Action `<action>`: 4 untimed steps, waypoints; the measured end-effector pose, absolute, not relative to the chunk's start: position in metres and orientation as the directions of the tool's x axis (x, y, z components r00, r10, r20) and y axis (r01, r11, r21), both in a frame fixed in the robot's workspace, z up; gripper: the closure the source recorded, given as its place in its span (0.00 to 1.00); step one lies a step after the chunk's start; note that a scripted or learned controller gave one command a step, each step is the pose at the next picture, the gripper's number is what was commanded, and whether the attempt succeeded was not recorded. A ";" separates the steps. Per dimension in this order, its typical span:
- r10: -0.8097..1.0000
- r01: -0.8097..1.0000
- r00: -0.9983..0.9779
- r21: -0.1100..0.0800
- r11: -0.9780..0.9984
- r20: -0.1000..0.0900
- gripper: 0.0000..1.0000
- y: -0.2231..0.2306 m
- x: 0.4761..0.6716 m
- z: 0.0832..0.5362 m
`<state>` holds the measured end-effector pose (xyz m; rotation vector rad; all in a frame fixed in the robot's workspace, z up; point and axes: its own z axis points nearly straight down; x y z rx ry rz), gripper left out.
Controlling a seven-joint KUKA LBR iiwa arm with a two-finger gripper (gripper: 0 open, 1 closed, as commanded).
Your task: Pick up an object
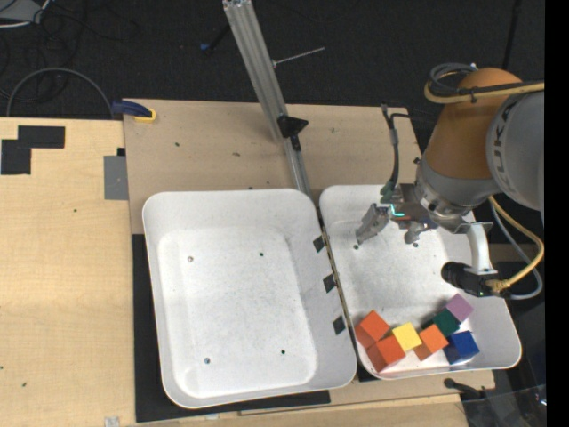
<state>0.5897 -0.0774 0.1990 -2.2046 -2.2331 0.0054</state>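
Two-finger metal gripper (389, 229): fingers spread wide, holding nothing, above right white bin (356, 205). Cluster of coloured cubes (416, 337): near corner, well apart from gripper.

Claw (389, 227): fingers spread, nothing between them, over the right bin (373, 265).
Blocks (416, 334): clustered in that bin's near corner.
Left bin (233, 296): on the table (62, 265).
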 end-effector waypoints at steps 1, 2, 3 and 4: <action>1.000 1.000 -0.014 -0.005 0.014 0.000 0.00 -0.077 0.590 0.199; 1.000 1.000 -0.015 -0.006 0.015 0.000 0.00 -0.077 0.590 0.199; 1.000 1.000 -0.016 -0.006 0.016 0.000 0.00 -0.077 0.590 0.199; 1.000 1.000 -0.016 -0.006 0.016 0.001 0.00 -0.078 0.590 0.199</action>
